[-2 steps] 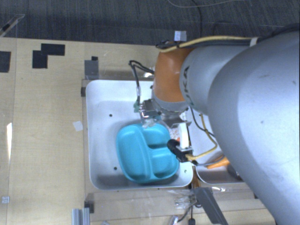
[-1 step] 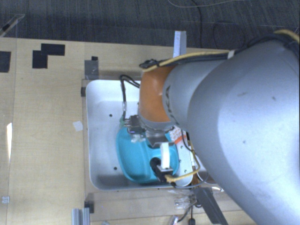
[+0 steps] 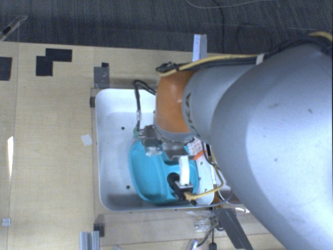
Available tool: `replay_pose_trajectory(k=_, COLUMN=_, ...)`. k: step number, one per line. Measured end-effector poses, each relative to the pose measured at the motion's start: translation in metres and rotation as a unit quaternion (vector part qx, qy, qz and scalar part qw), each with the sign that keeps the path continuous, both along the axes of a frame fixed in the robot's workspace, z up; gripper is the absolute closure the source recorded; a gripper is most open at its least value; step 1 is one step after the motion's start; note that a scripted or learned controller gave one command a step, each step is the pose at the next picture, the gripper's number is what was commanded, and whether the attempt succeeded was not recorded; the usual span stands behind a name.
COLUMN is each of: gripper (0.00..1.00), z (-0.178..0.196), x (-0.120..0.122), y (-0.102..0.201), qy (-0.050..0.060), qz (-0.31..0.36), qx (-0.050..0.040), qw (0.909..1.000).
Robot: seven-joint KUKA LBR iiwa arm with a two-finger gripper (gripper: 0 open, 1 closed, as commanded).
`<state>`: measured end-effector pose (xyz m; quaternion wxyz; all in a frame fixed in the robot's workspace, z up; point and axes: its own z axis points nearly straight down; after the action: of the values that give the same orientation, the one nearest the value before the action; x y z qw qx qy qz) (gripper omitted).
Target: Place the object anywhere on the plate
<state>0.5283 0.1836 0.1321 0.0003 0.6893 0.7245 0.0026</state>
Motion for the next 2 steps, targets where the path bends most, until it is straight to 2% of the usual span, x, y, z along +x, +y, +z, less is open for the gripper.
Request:
replay_pose_trajectory(k=1, gripper=1.0, z=-0.023, x=0.049, y=-0.042, qy=-0.009, qz=-0.123, qx=0.0152, qw=0.9923)
replay_pose_trajectory(k=2, gripper=1.0, z=0.073, x=-0.019, y=-0.056, qy=0.001, qz=-0.151, qx=-0.0007, qw=0.9885)
